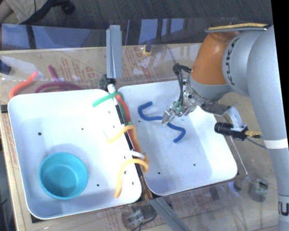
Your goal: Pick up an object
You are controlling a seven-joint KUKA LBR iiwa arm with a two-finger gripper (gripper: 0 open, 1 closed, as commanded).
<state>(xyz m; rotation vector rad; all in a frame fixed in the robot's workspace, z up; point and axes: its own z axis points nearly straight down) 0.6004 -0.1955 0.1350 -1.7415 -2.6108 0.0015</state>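
A blue S-shaped piece (146, 108) lies on the floor of the right bin (194, 177), its far end hooked and its near end (178, 134) curling toward the front. My gripper (167, 117) reaches in from the right and is down at the middle of this piece, covering that part of it. A light blue bowl (63, 174) stands upright in the front left corner of the left bin (24, 116), far from the gripper.
Yellow (124, 173), green (103, 100) and orange cables run along the divider between the bins. A red hose (57, 86) lies behind the left bin. The grey arm with its orange band (213, 59) overhangs the right bin's back right corner.
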